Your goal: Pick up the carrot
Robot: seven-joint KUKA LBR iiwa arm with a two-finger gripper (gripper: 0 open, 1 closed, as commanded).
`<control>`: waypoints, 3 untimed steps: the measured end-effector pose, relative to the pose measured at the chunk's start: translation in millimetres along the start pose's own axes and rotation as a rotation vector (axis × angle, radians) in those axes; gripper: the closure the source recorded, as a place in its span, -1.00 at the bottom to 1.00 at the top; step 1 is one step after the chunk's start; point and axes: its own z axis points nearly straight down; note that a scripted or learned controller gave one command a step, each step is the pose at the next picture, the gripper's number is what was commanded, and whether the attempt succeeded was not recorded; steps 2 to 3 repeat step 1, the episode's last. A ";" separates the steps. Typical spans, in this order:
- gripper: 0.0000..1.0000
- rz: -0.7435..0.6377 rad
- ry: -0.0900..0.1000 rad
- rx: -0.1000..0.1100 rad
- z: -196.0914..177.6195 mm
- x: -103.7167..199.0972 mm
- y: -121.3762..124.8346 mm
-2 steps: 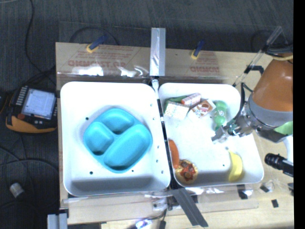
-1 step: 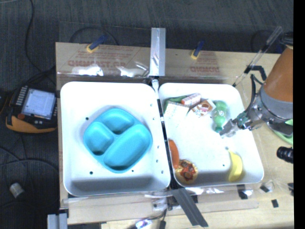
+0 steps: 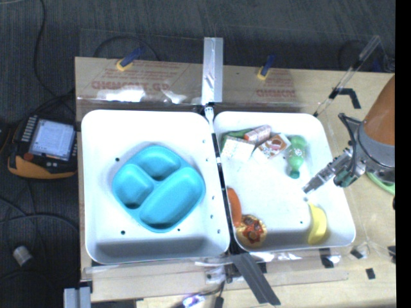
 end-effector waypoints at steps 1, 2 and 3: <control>1.00 0.109 -0.001 -0.001 -9.8 -50.8 -33.9; 1.00 0.109 -0.001 -0.001 -9.8 -50.8 -33.9; 1.00 0.109 -0.001 -0.001 -9.8 -50.8 -33.9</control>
